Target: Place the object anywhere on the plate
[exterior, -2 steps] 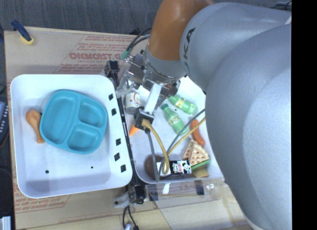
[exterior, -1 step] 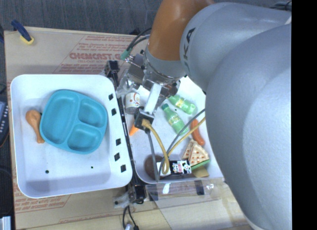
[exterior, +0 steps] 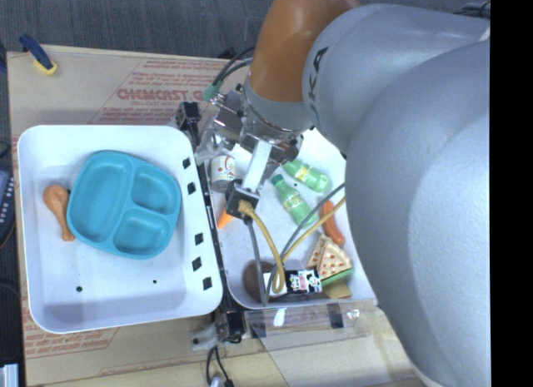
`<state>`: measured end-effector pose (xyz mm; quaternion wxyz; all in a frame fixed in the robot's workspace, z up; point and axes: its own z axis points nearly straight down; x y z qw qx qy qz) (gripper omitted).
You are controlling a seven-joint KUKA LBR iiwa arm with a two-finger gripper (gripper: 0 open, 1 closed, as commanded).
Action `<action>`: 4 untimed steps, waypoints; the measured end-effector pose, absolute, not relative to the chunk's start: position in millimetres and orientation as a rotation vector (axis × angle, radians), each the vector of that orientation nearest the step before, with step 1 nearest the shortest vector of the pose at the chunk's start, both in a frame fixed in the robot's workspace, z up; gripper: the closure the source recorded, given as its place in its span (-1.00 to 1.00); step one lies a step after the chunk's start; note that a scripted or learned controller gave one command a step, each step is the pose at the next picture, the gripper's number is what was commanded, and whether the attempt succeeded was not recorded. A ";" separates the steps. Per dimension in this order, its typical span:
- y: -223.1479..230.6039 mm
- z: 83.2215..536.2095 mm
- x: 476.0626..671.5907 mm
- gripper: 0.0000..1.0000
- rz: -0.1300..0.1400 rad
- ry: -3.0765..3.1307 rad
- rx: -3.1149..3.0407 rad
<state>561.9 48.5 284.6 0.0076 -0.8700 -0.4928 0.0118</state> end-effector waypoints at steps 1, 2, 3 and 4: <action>48.5 284.6 561.9 -1.00 0.037 -1.541 -2.720; 48.5 284.6 561.9 -1.00 0.037 -1.541 -2.720; 48.5 284.6 561.9 -1.00 0.037 -1.541 -2.720; 48.5 284.6 561.9 -1.00 0.037 -1.541 -2.720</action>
